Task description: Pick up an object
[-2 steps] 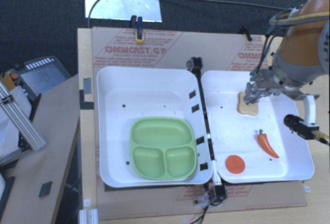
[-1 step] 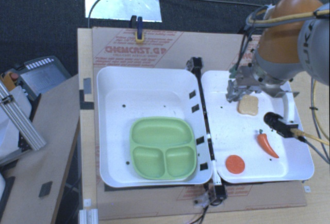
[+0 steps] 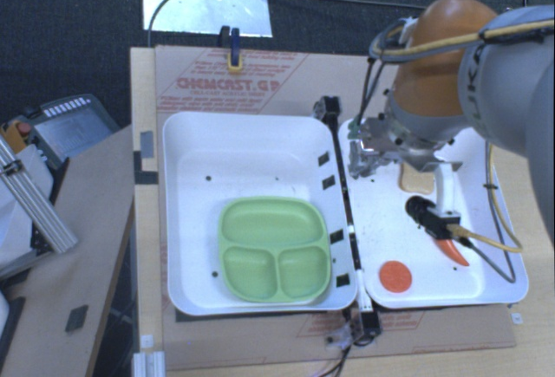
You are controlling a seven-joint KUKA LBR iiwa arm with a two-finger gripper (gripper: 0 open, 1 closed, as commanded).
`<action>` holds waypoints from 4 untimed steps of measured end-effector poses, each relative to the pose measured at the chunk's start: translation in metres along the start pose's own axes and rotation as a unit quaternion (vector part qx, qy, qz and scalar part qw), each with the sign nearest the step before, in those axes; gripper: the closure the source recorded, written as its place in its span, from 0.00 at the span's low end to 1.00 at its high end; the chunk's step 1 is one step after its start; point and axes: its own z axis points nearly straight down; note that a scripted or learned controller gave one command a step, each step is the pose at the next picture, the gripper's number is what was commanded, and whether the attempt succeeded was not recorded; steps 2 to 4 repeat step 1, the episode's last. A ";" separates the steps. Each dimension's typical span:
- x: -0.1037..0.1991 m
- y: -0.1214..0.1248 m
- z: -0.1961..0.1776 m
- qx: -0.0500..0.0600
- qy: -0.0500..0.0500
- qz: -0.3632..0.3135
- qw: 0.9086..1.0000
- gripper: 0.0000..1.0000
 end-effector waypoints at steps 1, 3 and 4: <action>0.049 -0.001 -0.006 0.000 0.000 0.000 1.000 1.00; 0.049 -0.001 -0.006 0.000 0.000 0.000 1.000 1.00; 0.049 -0.001 -0.006 0.000 0.000 0.000 1.000 1.00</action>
